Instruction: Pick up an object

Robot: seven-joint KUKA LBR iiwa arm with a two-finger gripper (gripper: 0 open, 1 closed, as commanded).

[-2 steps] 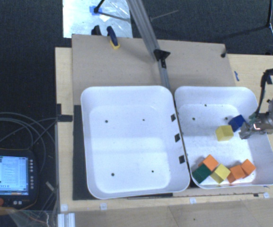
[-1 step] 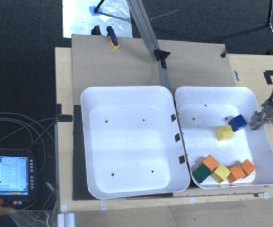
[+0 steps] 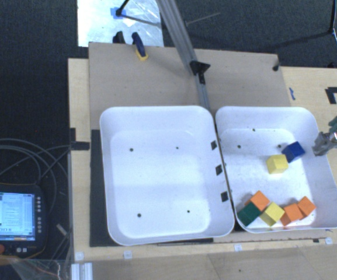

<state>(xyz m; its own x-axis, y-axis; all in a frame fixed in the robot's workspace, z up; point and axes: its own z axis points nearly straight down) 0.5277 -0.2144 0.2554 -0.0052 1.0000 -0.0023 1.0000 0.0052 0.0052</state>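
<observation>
The right bin (image 3: pixel 323 174) holds several small cubes. A blue cube (image 3: pixel 294 151) and a yellow cube (image 3: pixel 277 164) lie together near its middle right. At its front edge sits a cluster: an orange cube (image 3: pixel 260 200), a green cube (image 3: pixel 249 214), a second yellow cube (image 3: pixel 271 214) and two more orange cubes (image 3: pixel 292 213) (image 3: pixel 306 205). My gripper (image 3: pixel 327 143) hangs at the bin's right rim, just right of the blue cube and apart from it. Nothing shows held in it.
The left bin (image 3: pixel 107 156) stands beside the right one on a brown board. A slanted grey pole (image 3: pixel 180 31) crosses the back and ends near the bins' shared corner. A teach pendant (image 3: pixel 13 217) with cables lies at the lower left.
</observation>
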